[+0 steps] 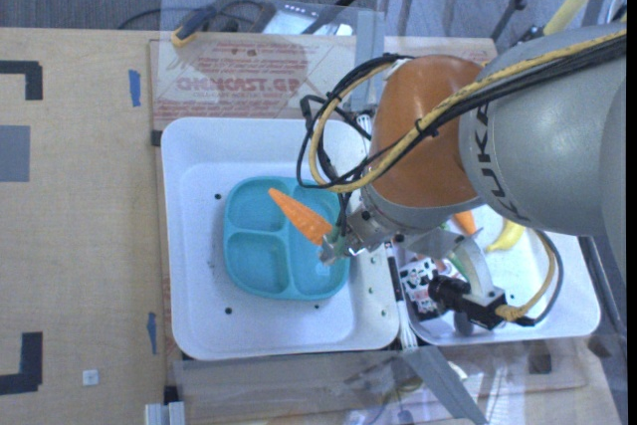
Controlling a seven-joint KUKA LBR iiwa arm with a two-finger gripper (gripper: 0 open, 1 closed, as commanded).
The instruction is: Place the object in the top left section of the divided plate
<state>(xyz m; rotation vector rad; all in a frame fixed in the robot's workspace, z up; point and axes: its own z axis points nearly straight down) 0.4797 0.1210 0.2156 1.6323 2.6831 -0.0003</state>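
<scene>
Task part done, by appearance. Carrot [302,215] lay across the upper right of the blue divided plate [251,259] in the left bin [189,234], pointed end toward the top left section but not clearly settled in it. Gripper [336,249] sat at the carrot's thick end, touching or just beside. Finger state: couldn't tell, wrist hid them. Remaining: confirm correct section, release.

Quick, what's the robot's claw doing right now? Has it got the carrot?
Gripper: at the right edge of the blue plate, by the carrot's end; whether it grips the carrot cannot be told.
</scene>
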